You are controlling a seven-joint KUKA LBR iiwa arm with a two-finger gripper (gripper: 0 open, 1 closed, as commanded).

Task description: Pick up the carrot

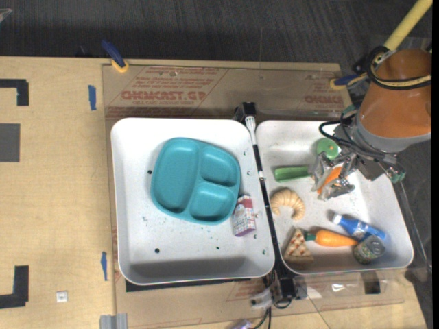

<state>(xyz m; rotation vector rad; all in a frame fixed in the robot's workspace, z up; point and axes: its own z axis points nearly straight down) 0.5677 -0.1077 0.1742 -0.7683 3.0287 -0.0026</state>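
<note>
Figure: overhead slant view of the worktop (55, 184) with two white bins. The carrot (334, 238) lies in the right bin (405, 245), near its front wall, orange body pointing right with a short green stub at its left end. It sits just beside a wedge-shaped, speckled piece (296, 245) on its left and touches or nearly touches a blue-and-white tube (357, 226) and a dark round object (369, 251) on its right. A croissant (288, 202) lies further left and a green pepper-like strip (291, 173) beyond that. The left bin (130, 252) carries a teal divided plate (195, 179) and a small pink-labelled packet (243, 219).

The tool (331, 177) hangs over the middle of the right bin, well short of the carrot — whether its fingers are spread or pressed together cannot be told, since metal, cable and an orange fleck blur together there.

To do the step well, the tool should probably travel toward the near wall, centre over the carrot's thick middle, and turn so the fingers close across its short axis — descending into the free gaps on its far and near sides, not onto the tube or the wedge.

Hard to read: the wrist (398, 101) covers the bin's far right corner; the green disc (327, 147) beside the tool is partly masked; the dark round object's identity is unclear.
</note>
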